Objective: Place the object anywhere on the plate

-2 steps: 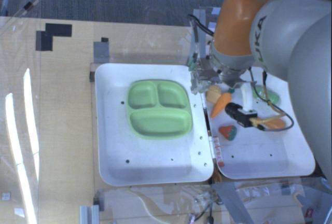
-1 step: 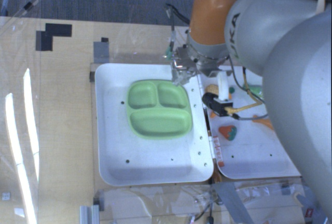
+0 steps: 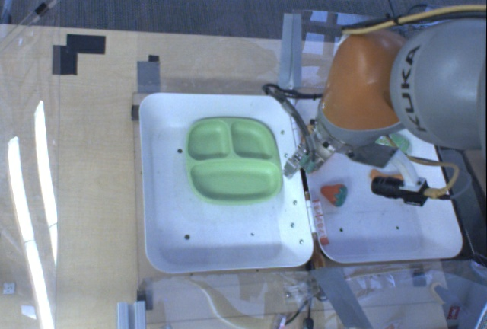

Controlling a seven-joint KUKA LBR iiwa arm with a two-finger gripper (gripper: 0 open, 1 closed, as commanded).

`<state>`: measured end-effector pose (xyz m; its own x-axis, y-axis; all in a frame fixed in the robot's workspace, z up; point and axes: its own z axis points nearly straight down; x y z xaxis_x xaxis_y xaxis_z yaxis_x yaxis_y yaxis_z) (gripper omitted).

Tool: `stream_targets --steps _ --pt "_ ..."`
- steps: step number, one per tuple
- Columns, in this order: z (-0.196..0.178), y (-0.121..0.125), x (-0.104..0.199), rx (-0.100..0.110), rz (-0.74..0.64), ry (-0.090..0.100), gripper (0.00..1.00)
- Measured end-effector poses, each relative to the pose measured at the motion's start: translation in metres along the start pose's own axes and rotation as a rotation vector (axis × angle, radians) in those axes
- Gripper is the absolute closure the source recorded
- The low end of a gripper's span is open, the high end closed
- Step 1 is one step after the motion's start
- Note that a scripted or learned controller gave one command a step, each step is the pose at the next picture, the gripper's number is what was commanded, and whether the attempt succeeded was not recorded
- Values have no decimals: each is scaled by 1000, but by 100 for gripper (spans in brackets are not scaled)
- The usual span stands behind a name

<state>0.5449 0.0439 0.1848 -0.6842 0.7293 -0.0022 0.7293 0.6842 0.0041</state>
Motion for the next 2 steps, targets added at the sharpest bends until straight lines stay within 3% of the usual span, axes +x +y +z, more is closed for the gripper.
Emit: stream_targets --steps 1,2 --pt "-1 55 -67 -3 -168 -3 100" --pt "-71 29 -40 -6 -188 -5 100"
